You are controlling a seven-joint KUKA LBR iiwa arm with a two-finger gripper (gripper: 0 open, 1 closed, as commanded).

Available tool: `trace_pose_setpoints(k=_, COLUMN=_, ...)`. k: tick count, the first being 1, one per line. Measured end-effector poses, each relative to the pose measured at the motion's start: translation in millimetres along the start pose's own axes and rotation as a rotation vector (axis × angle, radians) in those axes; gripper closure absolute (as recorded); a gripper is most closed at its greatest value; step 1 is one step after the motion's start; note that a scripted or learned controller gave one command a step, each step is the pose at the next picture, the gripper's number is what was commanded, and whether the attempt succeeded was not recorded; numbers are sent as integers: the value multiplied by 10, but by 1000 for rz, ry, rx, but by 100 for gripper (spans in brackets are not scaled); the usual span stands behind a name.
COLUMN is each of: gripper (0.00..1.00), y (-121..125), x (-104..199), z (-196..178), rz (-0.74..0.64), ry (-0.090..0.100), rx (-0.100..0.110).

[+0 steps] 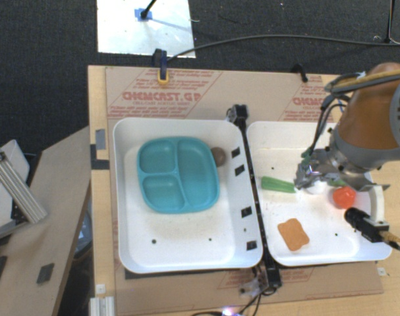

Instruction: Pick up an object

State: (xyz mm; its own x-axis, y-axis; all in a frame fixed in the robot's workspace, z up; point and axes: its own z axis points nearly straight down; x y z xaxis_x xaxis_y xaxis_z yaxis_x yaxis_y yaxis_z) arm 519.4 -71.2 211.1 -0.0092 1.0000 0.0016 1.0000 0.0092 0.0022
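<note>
In the right bin (279,140) lie a green bean-like strip (277,184), a red tomato (344,197) and an orange-tan flat piece (293,234). My gripper (310,179) hangs low over the right bin, just right of the green strip's end and left of the tomato. The fingers are too small and blurred to read. A white bit shows under the gripper.
The left bin (130,242) holds a teal divided plate (178,174) with a small brown object (218,155) at its right edge. Black clips line the wall between the bins (246,196). The arm's grey and orange body (374,120) covers the right bin's far right.
</note>
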Motion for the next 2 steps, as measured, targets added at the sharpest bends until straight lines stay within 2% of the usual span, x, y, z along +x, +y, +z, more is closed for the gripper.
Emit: trace_pose_setpoints(k=2, gripper=100, y=227, x=1197, z=5, rz=-2, ry=2, rx=0)
